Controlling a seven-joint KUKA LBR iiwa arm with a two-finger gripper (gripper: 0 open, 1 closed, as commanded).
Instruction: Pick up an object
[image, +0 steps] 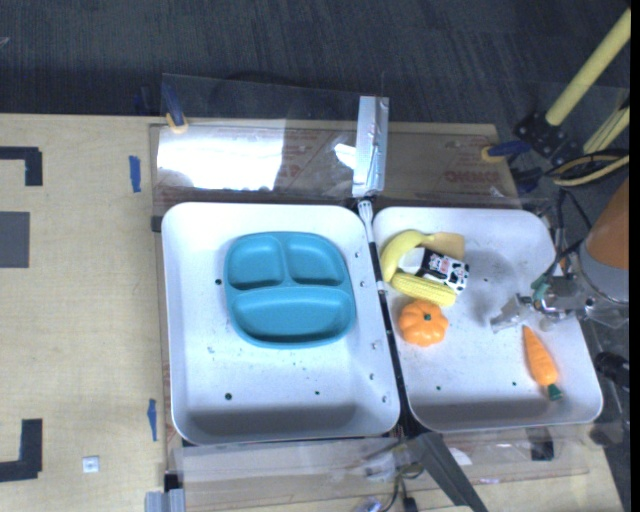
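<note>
we count one blue plate (290, 287) in the left bin (200, 400). in the right bin (470, 390) lie one banana (400, 245), one corn cob (420, 290), one pumpkin (423, 324) and one carrot (541, 362). the gripper (520, 312) hangs just above the carrot, fingers spread and pinching nothing.

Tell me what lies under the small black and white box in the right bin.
The black and white box rests on a corn cob, beside a banana. Whatever lies beneath the box's middle is covered.
</note>
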